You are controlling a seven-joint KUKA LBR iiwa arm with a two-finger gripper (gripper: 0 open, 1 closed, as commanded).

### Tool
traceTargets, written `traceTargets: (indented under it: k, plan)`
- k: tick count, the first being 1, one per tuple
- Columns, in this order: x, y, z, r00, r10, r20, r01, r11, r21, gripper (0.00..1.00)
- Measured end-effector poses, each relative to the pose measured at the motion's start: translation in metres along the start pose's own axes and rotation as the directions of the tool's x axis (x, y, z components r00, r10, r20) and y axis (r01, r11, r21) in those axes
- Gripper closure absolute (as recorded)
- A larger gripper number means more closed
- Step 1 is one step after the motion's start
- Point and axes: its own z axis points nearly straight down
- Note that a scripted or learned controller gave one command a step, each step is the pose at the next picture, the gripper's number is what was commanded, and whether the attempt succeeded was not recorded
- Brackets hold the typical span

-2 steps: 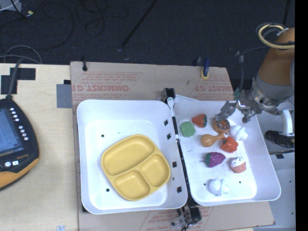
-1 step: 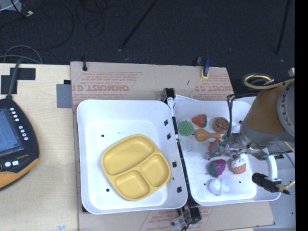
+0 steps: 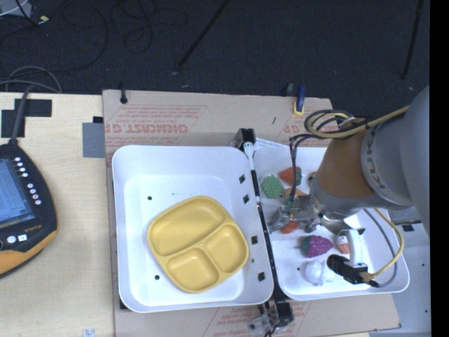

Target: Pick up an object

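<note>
- The arm reached in from the right over the right-hand bin, its orange band sitting above the wrist.
- The gripper hung low near the left side of that bin, close to the divider between the two bins.
- Several small things lay round it: a green object just up and to the left, an orange piece just above, a purple, berry-like toy down and to the right, and a white lump further down.
- A reddish thing lay right at the gripper's tip; I judged that the likeliest target, almost straight below rather than off to a side. Its long axis I could not make out.
- Whether the gripper was released or clenched I could not tell, since the wrist and cables hid that part, and nothing was plainly grasped.
- The left-hand bin held a yellow divided tray, well apart from the gripper.
</note>
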Motion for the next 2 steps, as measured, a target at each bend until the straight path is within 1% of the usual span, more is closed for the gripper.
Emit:
traceTargets:
  k: [1,2]
  plan:
    - [-0.005,0.000,-0.010,1.000,0.010,-0.001,-0.010,1.000,0.003,1.00]
    - [0.077,0.002,-0.105,1.000,-0.003,-0.003,0.003,1.000,-0.008,1.00]
